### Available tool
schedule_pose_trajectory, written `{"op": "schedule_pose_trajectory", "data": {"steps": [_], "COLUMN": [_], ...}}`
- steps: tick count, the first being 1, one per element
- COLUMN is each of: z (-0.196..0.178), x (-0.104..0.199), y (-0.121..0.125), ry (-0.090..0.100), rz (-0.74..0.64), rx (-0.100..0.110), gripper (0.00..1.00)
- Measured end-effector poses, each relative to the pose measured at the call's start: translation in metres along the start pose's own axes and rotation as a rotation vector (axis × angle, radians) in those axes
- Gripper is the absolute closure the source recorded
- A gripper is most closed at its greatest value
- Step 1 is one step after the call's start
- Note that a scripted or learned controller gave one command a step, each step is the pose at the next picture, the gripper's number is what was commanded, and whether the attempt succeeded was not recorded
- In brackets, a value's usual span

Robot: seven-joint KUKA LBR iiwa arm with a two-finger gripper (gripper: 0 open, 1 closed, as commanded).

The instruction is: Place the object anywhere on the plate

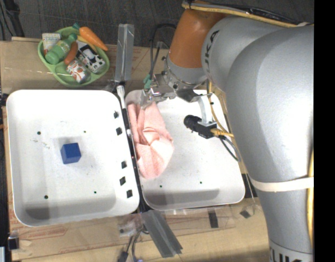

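The wooden bench bears two white bins and a green bowl, seemingly of toys.

Partial letters, likely "UKA", on grey arm casing below orange band.

I see a blue cube, a pink cloth, white bins, and a green bowl.
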State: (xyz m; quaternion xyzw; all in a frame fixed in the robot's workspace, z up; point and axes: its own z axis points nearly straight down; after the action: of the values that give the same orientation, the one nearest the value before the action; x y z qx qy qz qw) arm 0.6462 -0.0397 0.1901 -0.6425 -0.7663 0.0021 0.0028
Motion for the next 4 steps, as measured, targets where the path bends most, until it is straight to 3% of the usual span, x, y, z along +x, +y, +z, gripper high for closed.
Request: {"op": "schedule_pose_trajectory", "data": {"steps": [1,4], "z": [-0.04,-0.027], "x": [0.001,0.147], "y": [0.0,-0.053], "ry": [-0.001,-0.003], "rz": [-0.007,-1.214], "rx": [-0.003,0.0], "gripper": [1.0,1.0]}}
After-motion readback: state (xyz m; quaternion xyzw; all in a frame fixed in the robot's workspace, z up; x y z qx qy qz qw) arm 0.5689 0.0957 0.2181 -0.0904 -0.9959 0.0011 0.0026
